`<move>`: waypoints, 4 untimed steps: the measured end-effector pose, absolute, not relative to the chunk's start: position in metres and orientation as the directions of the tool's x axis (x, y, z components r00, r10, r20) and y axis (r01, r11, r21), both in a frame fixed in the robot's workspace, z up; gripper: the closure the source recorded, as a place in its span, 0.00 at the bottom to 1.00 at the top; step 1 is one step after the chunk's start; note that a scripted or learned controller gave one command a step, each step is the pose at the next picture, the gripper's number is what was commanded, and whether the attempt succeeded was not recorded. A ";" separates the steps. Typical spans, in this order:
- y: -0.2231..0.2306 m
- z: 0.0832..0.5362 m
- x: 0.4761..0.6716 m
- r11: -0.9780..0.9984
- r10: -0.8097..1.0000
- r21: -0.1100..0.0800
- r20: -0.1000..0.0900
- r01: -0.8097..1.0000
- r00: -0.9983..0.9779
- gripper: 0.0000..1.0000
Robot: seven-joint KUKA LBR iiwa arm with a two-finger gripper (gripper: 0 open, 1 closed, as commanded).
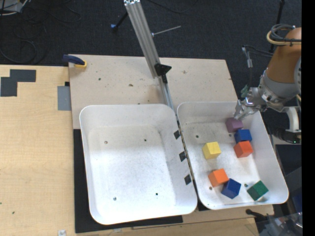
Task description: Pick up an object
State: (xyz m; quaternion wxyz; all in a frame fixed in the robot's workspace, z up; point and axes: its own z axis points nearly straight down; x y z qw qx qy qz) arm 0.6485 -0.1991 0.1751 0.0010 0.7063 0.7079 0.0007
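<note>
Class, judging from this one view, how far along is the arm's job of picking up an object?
Done: the gripper has reached the right bin, just above the purple block. In hand: nothing visibly lifted. Left: grasp and raise a block; all seven lie in the bin.

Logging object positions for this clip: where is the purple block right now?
The purple block sits in the right bin, near its far edge, just below the pincer and above the blue cube.

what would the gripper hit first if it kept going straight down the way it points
Most likely the purple block, right below the gripper in the right bin; depth is hard to judge from this slant.
</note>
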 end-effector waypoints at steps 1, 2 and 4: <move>-0.192 0.231 0.643 0.003 1.000 0.004 -0.001 1.000 -0.003 1.00; -0.194 0.284 0.644 0.003 1.000 0.004 -0.001 1.000 -0.003 1.00; -0.094 0.264 0.647 0.004 1.000 -0.004 0.002 1.000 -0.004 1.00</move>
